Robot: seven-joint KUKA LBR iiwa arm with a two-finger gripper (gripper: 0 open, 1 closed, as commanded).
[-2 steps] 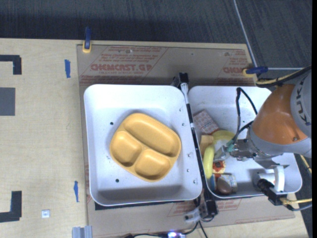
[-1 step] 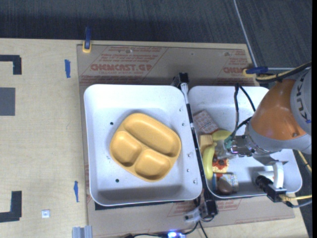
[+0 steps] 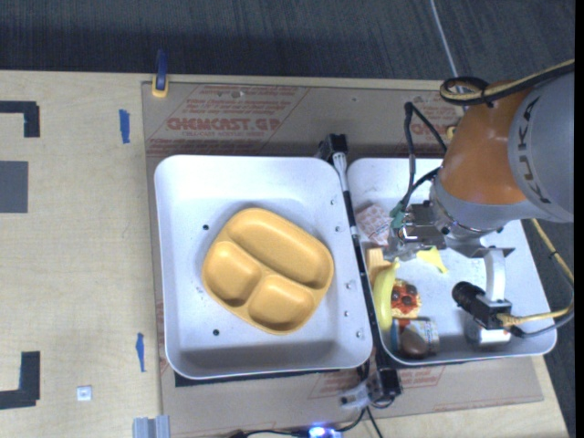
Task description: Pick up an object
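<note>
Two bins [image 3: 173,245]: yellow tray [image 3: 266,267] left, banana [image 3: 383,290] right (gripper [image 3: 412,235] grip unclear).

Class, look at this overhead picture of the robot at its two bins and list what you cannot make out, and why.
- Gripper: open or shut is unclear in the camera view; the arm's wrist covers it.
- Right bin: its upper right part is hidden by the arm.
- Small things beside the banana: too small and blurred to name.
- Printed wrapper: lettering too small to read.
</note>
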